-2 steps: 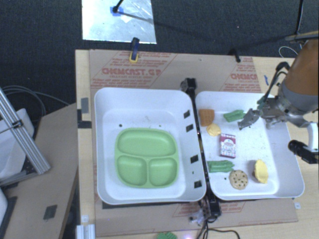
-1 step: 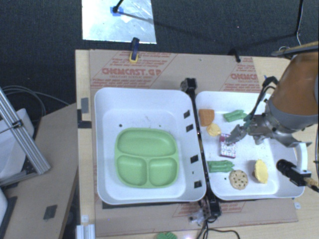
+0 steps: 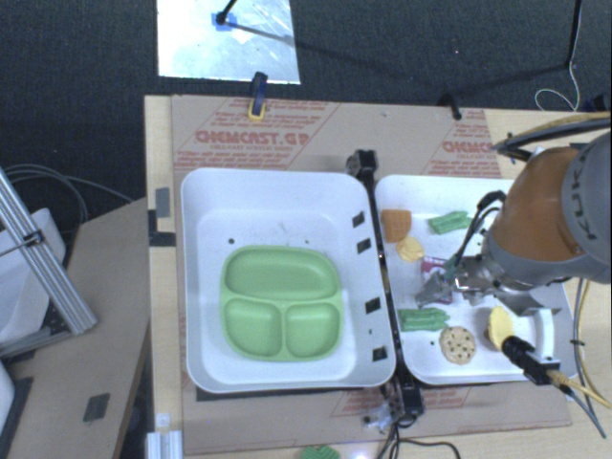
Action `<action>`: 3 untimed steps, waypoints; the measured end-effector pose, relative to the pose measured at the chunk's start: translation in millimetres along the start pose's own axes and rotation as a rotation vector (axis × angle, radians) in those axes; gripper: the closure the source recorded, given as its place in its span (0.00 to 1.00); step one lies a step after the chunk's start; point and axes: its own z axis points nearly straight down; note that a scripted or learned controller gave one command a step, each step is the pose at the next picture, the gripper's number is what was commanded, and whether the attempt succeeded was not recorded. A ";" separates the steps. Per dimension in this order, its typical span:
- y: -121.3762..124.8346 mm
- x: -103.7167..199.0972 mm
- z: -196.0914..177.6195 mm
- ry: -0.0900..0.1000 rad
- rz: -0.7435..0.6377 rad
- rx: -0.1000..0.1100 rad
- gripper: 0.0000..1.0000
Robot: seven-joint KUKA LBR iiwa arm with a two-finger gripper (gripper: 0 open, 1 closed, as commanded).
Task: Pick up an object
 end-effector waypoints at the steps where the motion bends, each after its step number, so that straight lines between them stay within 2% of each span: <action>1: 52.4 11.2 37.8 -0.001 -0.006 -0.010 0.00; 2: 51.0 9.9 36.0 -0.001 -0.002 -0.010 0.00; 3: 51.6 10.0 25.2 -0.001 -0.004 -0.011 1.00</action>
